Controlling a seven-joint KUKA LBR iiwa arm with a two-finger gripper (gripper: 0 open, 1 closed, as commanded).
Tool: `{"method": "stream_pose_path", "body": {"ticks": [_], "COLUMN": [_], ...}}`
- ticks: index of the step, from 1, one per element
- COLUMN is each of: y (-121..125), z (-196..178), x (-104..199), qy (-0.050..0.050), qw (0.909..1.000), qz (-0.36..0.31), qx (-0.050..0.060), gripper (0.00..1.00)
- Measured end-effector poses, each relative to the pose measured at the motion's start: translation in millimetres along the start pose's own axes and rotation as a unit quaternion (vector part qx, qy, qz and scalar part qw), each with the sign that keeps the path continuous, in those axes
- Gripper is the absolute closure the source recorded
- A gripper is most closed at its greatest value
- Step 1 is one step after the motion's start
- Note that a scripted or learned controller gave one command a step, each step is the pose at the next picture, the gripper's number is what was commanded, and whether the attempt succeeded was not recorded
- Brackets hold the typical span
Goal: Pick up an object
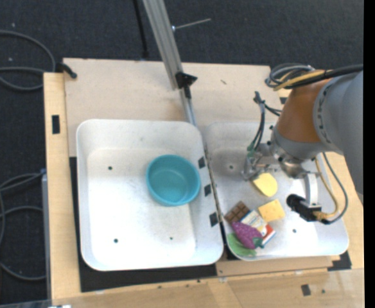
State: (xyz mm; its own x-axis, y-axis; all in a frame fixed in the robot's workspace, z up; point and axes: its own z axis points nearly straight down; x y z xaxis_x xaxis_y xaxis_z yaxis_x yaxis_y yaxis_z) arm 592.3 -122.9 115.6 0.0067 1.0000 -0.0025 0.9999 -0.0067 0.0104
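Note:
In the right bin (pixel 329 239) lies a pale yellow rounded piece (pixel 265 185). My gripper (pixel 254 167) hangs just above and to the left of it, very near its upper edge. The grey arm with its orange band (pixel 300 111) comes in from the right over this bin. Nearer the front edge lie a yellow block (pixel 271 210), a brown chocolate bar (pixel 239 210), a purple item (pixel 244 233) and a green piece (pixel 239 249), packed close together. A blue bowl (pixel 173 179) sits upright in the left bin (pixel 104 236).
A slanted metal pole (pixel 165 37) rises from the back of the bench between the bins. Black cables and a connector (pixel 301 206) hang from the wrist over the right bin. A red and white item (pixel 265 234) lies beside the purple one.

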Motion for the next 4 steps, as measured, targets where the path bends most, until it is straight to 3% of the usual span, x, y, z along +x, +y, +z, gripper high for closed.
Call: {"method": "stream_pose_path", "body": {"ticks": [3, 4], "y": [14.2, 18.7], "z": [-163.1, -153.6], "x": [-15.6, 28.0], "qy": [0.001, 0.001], "qw": [1.0, 1.0], "qz": [-0.005, -0.006], "qx": [0.001, 0.005], "gripper": [1.0, 1.0]}}
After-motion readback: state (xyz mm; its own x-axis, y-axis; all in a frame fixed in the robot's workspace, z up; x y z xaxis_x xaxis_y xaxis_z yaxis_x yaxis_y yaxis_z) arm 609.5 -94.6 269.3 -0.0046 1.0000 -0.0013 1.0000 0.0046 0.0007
